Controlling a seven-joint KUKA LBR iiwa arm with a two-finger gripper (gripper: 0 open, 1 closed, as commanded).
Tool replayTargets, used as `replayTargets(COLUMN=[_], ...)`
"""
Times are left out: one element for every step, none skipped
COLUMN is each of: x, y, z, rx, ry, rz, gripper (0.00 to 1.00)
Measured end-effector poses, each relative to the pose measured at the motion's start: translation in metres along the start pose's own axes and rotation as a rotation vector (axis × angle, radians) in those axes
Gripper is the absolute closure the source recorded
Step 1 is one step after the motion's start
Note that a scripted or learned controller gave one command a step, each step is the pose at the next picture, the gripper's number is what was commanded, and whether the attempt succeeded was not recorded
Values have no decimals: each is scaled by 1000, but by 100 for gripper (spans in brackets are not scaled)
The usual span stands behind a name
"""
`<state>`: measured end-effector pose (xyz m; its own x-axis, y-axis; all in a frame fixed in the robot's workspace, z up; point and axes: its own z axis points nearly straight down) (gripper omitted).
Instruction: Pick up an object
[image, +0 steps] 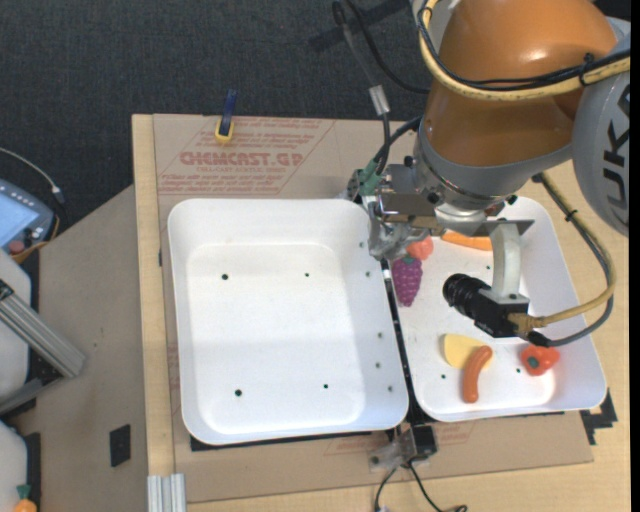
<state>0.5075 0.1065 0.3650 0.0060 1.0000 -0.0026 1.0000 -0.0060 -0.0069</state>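
Overhead, the gripper (392, 243) hung over the right bin (570, 300) beside knobbly purple grapes (407, 279), a smooth orange sausage (475, 372) and a yellow wedge (458, 349).

— What sort of place is this?

— A robotics lab or test bench. An industrial arm (510, 90), grey with an orange band, hangs over two shallow white bins (200, 300) on a cardboard sheet (250, 150) printed "CHEMCAST".

— Anything else near the bins?

— Left of them, aluminium framing (40, 330) and part of a screen (20, 215). Behind them, dark carpet (150, 50) and loose cables (355, 45). A yellow clamp (226, 122) grips the cardboard's far edge, and a small connector (410, 442) sits just in front of the bins.
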Motion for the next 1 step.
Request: replayTargets(x=[16], y=[-7], z=[-18], rx=[-11], ry=[4], rz=[-8], gripper=[100])
